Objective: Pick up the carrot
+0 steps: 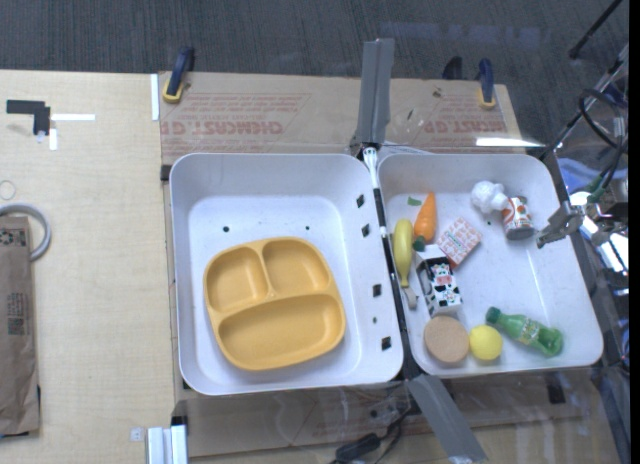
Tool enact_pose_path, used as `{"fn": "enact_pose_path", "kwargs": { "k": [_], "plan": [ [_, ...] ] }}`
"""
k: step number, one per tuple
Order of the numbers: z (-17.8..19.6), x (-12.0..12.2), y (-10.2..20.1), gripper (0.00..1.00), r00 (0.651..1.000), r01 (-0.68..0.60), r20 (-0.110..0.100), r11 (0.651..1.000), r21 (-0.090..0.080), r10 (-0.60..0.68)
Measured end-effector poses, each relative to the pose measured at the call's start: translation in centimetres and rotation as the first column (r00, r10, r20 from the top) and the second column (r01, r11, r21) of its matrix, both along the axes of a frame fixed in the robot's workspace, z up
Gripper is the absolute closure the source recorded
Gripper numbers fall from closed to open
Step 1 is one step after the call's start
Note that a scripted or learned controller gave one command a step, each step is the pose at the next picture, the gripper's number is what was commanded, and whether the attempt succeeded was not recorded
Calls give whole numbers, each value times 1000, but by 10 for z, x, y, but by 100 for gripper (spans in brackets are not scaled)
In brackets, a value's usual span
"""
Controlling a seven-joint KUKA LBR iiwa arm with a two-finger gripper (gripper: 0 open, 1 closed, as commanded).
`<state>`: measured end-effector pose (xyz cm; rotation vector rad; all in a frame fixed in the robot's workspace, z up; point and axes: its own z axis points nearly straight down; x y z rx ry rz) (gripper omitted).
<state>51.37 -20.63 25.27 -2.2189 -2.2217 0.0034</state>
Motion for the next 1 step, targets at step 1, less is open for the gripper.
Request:
{"fn": "enact_pose_path", "kwargs": {
  "k": [1],
  "plan": [
    [63,-6,-16,0,977,-212,3,977,-2,212]
  ]
}}
